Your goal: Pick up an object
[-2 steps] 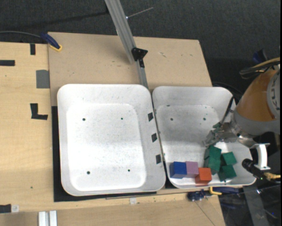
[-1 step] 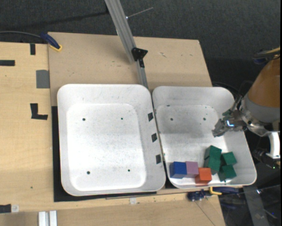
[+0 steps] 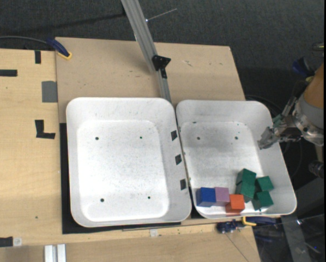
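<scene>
well below hand: green blocks

Even, diffuse overhead light is falling across the scene, leaving the white bins bright without harsh glare. Left of the gripper, soft shadows are gathering along the bin walls. The gripper itself is looking slightly blurred; the dark floor is staying dim.

We're looking at a robotics lab bench here: plywood top with black tape marks, two white bins, an aluminium pole, toy blocks.
</scene>
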Robot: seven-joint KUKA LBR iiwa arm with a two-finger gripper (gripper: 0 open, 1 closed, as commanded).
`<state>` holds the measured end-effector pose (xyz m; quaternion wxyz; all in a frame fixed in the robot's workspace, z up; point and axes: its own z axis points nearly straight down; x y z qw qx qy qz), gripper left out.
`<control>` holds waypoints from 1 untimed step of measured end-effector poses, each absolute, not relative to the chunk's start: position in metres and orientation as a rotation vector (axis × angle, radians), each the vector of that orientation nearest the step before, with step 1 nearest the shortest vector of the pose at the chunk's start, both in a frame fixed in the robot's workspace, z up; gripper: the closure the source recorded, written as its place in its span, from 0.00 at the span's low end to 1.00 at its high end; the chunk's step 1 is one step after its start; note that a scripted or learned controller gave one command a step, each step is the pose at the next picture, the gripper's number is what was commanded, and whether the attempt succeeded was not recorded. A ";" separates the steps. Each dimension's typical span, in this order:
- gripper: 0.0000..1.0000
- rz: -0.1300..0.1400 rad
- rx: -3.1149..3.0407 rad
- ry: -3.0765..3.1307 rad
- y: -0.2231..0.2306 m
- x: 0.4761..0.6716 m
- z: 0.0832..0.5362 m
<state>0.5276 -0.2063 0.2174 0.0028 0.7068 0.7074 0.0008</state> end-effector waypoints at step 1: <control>1.00 0.004 2.214 2.220 -0.200 0.528 0.279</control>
